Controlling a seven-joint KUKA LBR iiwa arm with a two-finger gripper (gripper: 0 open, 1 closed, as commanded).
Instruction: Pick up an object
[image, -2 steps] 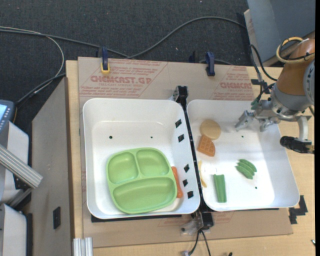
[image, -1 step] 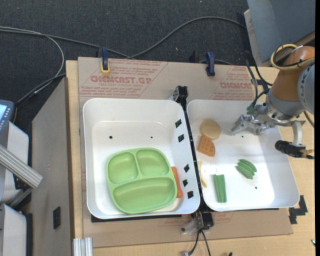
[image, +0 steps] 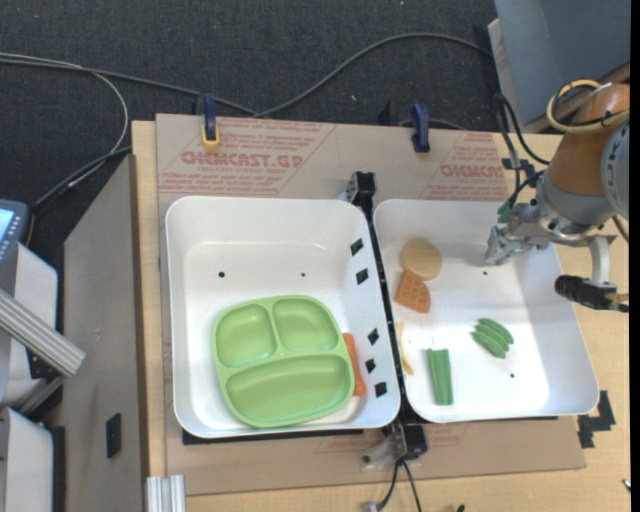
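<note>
- Nearest, in the left bin (image: 190, 260), a green tray (image: 285, 358) with three compartments lies flat, and an orange stick (image: 353, 365) lies along its right edge, touching it.
- In the right bin (image: 560, 340), a green bar (image: 439, 375) lies near the front, with pea pods (image: 492, 336) to its right, apart from it.
- Farther back, a waffle (image: 412, 292) sits just in front of a tan bun (image: 421, 258), the two touching (both close to the bin's left wall).
- At the far right of that bin, the pincer (image: 503, 240) points down over the bin floor, well apart from every item; nothing sits between its tips, and whether they are apart or together I cannot tell.
- Beyond, two clamps, yellow (image: 209, 118) and blue (image: 420, 128), grip the counter's (image: 300, 150) far edge.
</note>
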